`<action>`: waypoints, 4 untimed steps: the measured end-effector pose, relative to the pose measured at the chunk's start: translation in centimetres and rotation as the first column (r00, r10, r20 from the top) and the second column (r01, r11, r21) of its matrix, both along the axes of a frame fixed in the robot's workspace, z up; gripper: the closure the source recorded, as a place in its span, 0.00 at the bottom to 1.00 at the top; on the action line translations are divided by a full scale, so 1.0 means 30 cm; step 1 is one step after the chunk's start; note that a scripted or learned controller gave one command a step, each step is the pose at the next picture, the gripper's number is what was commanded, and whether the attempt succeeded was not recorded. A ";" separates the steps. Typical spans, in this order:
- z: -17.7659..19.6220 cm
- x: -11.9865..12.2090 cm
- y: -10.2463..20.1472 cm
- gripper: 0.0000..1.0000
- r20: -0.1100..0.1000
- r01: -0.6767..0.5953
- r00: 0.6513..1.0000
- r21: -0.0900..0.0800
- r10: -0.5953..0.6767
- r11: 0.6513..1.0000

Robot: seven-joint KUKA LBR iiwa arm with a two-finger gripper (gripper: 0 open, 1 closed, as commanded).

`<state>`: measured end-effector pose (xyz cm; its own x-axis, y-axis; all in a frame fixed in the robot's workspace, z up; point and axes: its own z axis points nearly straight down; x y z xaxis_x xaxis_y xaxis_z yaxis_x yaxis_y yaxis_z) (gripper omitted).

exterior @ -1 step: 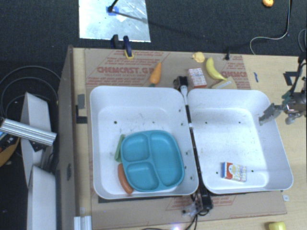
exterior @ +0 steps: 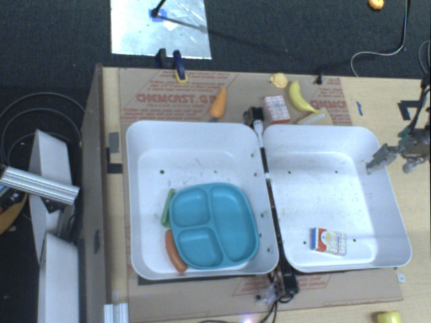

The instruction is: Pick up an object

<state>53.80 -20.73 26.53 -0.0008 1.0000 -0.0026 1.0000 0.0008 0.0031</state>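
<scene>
Two white bins [exterior: 387,200], gripper [exterior: 397,157] poised over right bin's edge

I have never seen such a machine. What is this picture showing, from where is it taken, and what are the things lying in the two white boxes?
One camera looks down at a slant on a bench with two shallow white bins. The left bin holds a blue divided plate; an orange sausage-like piece and a green piece lie at its left edge. The right bin holds a small printed packet. Behind the bins lie a banana, a carrot and a small box. The grey part at the right edge is the robot arm's gripper, above the right bin's rim. Nothing is seen held in it.
</scene>
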 end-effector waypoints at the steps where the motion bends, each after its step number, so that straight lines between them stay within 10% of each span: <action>1: -0.042 -0.056 0.002 0.00 -0.003 0.000 1.000 0.001 0.000 1.000; 2: 0.017 -0.086 0.002 0.00 0.001 0.000 1.000 0.001 0.000 1.000; 3: -0.466 -0.114 0.007 0.00 -0.013 0.000 1.000 0.007 0.000 1.000; 4: -0.610 0.101 0.007 0.00 0.000 -0.006 1.000 0.002 0.006 1.000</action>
<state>56.84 -20.52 8.22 -0.0072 1.0000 -0.0008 1.0000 0.0072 0.0035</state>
